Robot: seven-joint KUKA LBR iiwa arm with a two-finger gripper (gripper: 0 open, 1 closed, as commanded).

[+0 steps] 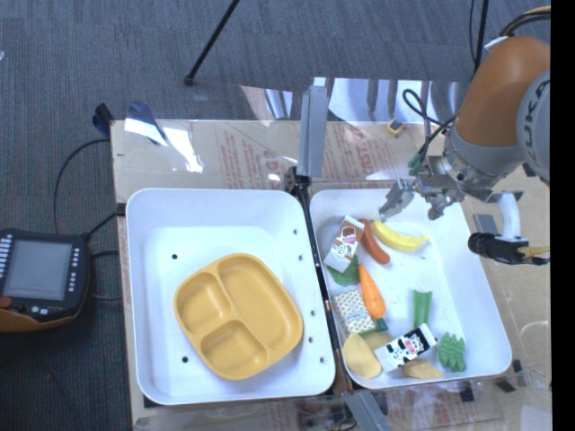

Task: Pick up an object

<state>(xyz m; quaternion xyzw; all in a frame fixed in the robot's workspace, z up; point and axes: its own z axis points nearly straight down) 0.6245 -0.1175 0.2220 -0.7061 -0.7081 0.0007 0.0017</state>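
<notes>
The gripper [416,201] hung with its two fingers spread apart and nothing between them, above the far end of the right bin [481,317]. A toy banana [401,237] lay just below and slightly left of it in the view, its long axis running nearly left to right, beside a red sausage [376,243]. A carrot [371,292] and other play food crowded the bin. The left bin [153,241] held a yellow divided plate [237,314]. Grey carpet surrounded the bench.

Yellow plate [238,327], yellow banana [401,237], orange carrot [371,293], white bins [144,241].
</notes>
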